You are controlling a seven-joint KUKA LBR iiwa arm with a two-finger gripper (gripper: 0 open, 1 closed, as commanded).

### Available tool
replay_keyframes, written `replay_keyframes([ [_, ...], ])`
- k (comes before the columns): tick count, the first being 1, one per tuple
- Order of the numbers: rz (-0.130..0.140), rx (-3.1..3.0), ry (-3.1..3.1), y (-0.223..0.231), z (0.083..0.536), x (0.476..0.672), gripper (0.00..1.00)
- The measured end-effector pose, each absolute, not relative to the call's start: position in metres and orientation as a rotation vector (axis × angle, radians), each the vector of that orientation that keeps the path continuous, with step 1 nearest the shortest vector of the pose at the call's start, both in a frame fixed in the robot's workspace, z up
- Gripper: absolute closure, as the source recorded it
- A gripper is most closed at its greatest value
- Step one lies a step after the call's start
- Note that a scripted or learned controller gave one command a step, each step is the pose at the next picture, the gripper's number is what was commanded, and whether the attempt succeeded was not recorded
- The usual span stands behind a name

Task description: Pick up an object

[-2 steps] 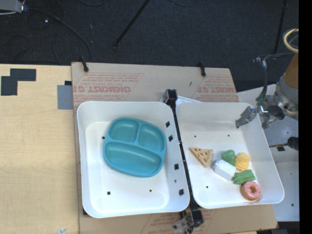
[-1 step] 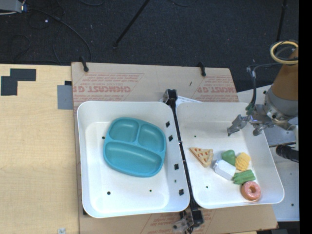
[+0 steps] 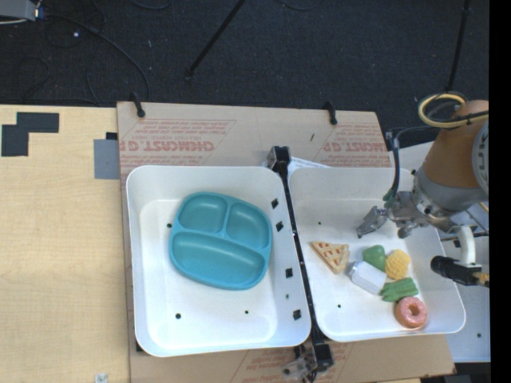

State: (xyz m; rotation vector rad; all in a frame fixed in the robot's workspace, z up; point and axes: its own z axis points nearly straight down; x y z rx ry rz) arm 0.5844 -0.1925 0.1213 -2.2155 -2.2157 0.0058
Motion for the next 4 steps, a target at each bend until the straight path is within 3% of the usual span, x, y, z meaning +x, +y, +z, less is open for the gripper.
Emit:
replay_keyframes([
  [1,0.004,-2.218,-2.218,-0.194,0.135,0.586,1.0],
  [3,-0.003,-2.221,-2.228,-0.196,0.255,0.602,1.0],
  [4,0.0,-2.218,-2.225,-0.197,0.28,0.603,1.0],
])
